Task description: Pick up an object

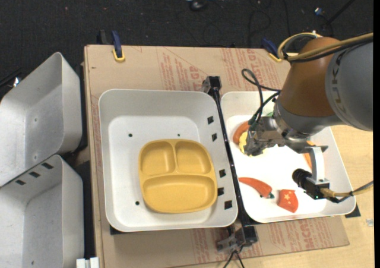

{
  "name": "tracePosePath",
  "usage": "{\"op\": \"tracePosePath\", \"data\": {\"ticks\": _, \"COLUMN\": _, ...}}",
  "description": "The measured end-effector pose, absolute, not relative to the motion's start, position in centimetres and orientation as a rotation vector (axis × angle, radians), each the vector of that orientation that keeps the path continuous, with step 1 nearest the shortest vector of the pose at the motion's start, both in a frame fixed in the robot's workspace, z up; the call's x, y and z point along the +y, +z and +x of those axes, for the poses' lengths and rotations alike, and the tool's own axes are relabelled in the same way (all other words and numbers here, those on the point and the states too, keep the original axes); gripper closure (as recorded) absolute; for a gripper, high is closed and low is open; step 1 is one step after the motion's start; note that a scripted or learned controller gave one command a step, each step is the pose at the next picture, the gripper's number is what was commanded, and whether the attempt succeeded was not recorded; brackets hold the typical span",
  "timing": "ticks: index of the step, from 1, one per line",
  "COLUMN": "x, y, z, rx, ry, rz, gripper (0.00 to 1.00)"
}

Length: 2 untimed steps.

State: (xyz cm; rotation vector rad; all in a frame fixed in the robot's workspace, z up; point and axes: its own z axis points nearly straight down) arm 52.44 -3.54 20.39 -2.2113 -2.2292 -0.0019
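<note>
Where the grey arm (332, 85) comes in from the right, the gripper (254, 145) is seen lowered into the right bin (279, 163), near that bin's left wall. Whether the gripper is open or closed cannot be told, as it is masked by the wrist above it; nothing is seen held.

An orange curved piece (240, 132) is recorded just beside the gripper on its left, partly covered by it. Its long axis is seen running from the far side of the bin toward the near side, leaning slightly left at the near end. The surface is noted as smooth and glossy, the outline as a crescent.

A red tapered piece (255, 185) is noted lower in the same bin, apart from the gripper. It is laid across the bin, thin end to the left and the right end slightly nearer the front. A red wedge (288, 200) with a small yellow mark is recorded just right of it.

A yellow tray (144, 163) of smooth plastic, rounded and divided into three compartments, is recorded in the middle of the left bin (119, 142). Both bins are carried on a brown board worktop (172, 65).
</note>
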Motion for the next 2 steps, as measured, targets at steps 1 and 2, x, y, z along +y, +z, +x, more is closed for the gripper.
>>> {"op": "tracePosePath", "data": {"ticks": 1, "x": 2.7, "y": 21.6, "z": 52.0, "rx": -2.231, "ry": -0.003, "rz": -2.211, "gripper": 1.0}}
{"op": "tracePosePath", "data": {"ticks": 2, "x": 9.1, "y": 21.8, "z": 51.7, "rx": -2.23, "ry": -0.001, "rz": -2.21, "gripper": 1.0}}
